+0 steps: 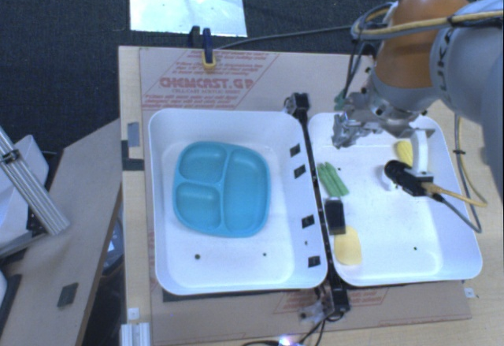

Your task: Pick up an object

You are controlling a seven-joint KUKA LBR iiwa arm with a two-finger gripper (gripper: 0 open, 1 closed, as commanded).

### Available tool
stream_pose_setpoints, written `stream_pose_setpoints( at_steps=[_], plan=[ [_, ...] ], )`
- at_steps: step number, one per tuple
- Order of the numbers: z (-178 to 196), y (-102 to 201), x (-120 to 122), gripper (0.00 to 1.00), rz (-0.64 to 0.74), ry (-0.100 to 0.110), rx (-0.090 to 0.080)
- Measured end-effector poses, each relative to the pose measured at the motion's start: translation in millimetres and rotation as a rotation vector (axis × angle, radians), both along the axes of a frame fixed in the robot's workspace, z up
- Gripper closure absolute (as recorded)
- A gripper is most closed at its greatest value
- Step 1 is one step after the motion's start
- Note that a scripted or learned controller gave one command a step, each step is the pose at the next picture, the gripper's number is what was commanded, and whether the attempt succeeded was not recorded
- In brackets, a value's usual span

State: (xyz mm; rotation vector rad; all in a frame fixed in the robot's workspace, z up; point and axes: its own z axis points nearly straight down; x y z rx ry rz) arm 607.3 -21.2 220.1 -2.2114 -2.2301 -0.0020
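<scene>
My gripper [344, 134] hangs over the far left corner of the right bin [441, 258], with nothing visibly held in it. In front of it on the bin floor lies a green ridged piece [331, 179]. Closer to the front, along the bin's left wall, rest a small black block [335, 216] and a yellow rounded piece [347, 246]. Another yellow piece [404, 153] lies toward the right of the bin, partly hidden by the robot's bracket.
The left bin [197, 266] holds a blue divided plate [221, 188]. A ridge with black clips [307, 221] separates the two bins. The grey arm with its orange band [421, 17] comes in from the upper right above the right bin's far edge.
</scene>
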Motion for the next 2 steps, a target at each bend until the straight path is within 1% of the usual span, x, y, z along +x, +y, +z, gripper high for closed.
stream_pose_setpoints(
  at_steps=[2],
  plan=[
    [19.9, 99.0, -25.9, 1.00, 0.001, -0.001, 0.000]
  ],
)
